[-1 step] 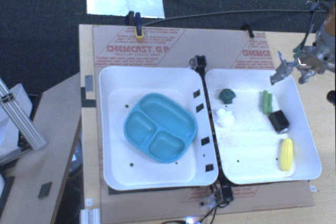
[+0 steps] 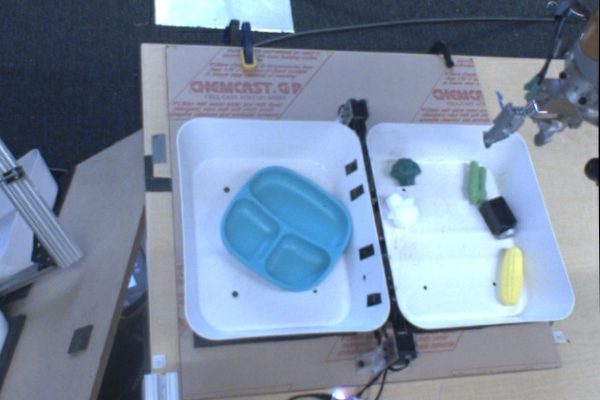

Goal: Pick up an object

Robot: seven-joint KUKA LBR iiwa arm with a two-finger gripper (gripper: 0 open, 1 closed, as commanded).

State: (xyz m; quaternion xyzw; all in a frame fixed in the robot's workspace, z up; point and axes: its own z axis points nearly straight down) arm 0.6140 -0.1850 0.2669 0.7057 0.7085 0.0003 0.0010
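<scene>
Honestly, I can't tell my gripper (image 2: 511,122) state as it hangs over the right bin's (image 2: 450,309) far corner, and with the green stick (image 2: 476,182) touching the black block (image 2: 498,216), 1 descent between them risks nudging both away ungrasped.

A robotics lab: a table (image 2: 441,75) bears two white bins (image 2: 202,201), clamped cables (image 2: 375,22) and toy food (image 2: 510,275).
</scene>
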